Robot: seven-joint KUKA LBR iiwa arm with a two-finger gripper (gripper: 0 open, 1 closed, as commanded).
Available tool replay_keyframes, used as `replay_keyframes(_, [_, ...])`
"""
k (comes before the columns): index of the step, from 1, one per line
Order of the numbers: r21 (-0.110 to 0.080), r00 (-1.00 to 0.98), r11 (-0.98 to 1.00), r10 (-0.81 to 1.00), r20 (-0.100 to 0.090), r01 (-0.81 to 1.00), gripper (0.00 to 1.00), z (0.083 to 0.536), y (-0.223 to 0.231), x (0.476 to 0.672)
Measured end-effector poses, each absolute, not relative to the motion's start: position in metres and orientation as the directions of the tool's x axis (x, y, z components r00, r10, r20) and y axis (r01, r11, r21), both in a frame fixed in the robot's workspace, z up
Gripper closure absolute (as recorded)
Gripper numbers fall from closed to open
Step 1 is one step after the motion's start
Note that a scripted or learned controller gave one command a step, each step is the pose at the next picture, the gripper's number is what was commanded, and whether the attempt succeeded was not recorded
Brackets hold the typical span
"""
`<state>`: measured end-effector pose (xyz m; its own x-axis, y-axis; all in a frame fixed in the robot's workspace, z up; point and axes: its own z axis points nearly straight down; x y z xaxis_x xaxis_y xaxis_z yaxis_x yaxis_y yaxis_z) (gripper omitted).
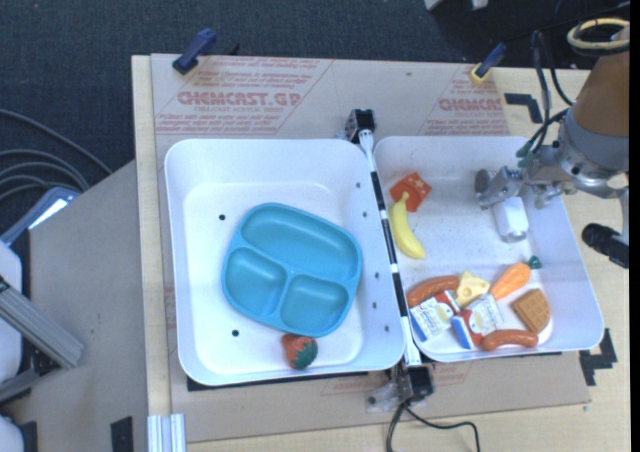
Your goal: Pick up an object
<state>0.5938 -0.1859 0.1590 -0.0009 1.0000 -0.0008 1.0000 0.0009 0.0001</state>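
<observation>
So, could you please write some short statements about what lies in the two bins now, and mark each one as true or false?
1. The blue divided plate lies in the left bin. True.
2. The banana lies in the left bin beside the plate. False: it lies in the right bin, near the wall between the bins.
3. A strawberry sits in the left bin, at the plate's near edge. True.
4. The hand hovers over the left bin. False: it is over the right bin, toward its far right part.
5. The carrot lies in the right bin. True.
6. The plate carries toy food. False: its compartments hold nothing.
</observation>
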Motion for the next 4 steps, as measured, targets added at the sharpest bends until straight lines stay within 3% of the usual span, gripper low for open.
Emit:
replay_keyframes(1, [-0.003,-0.001,0.001,1.000,0.001,1.000,0.00,0.084,-0.150,0.614])
replay_keyframes(2, [-0.022,0.003,-0.003,1.000,-0.010,1.000,0.00,0.085,-0.104,0.636])
replay_keyframes(3, [-0.002,0.000,0.000,1.000,0.001,1.000,0.00,0.084,-0.100,0.591])
replay_keyframes(4, [-0.002,0.001,-0.001,1.000,0.001,1.000,0.00,0.084,-0.092,0.574])
